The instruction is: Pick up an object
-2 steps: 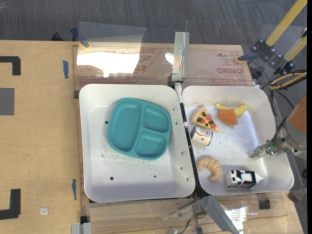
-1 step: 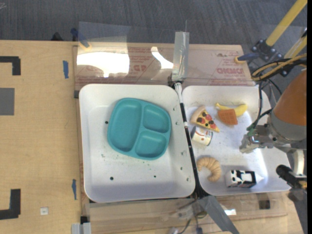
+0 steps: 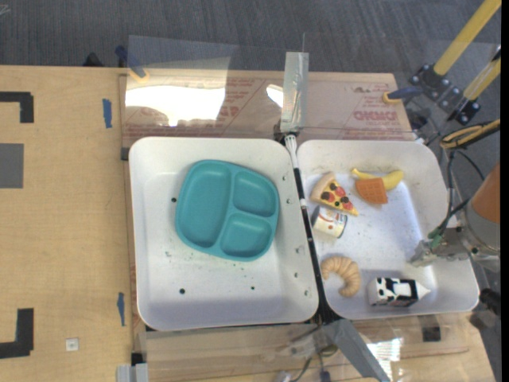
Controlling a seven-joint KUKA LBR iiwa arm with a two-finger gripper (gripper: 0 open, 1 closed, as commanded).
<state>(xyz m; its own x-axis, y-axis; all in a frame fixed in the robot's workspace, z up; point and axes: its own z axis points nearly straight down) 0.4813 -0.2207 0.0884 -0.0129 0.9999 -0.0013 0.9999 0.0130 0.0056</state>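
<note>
Nearest the camera, in the right bin [image 3: 457, 293], a small black-and-white cow [image 3: 395, 290] lay on its side near the front edge, with a croissant [image 3: 342, 273] just to its left. Both sat apart from their neighbours, so either looked a fair target for a pick.

The claw [image 3: 433, 249] sat low at the right side of that same bin, above and to the right of the cow and touching none of the toys. Nothing was between its tips, and whether it was spread or closed I cannot tell. Reaching in from the right, it seemed placed to work along that wall.

Further back, a small white cup [image 3: 331, 224] lay just under a pizza slice [image 3: 334, 193], the two nearly touching. An orange wedge [image 3: 371, 190] and a banana [image 3: 380, 177] crowded the far corner, probably harder to grasp cleanly.

In the left bin [image 3: 159, 285] a teal divided plate [image 3: 227, 209] rested alone. Both bins stood side by side on the wooden surface [image 3: 60, 237].
</note>
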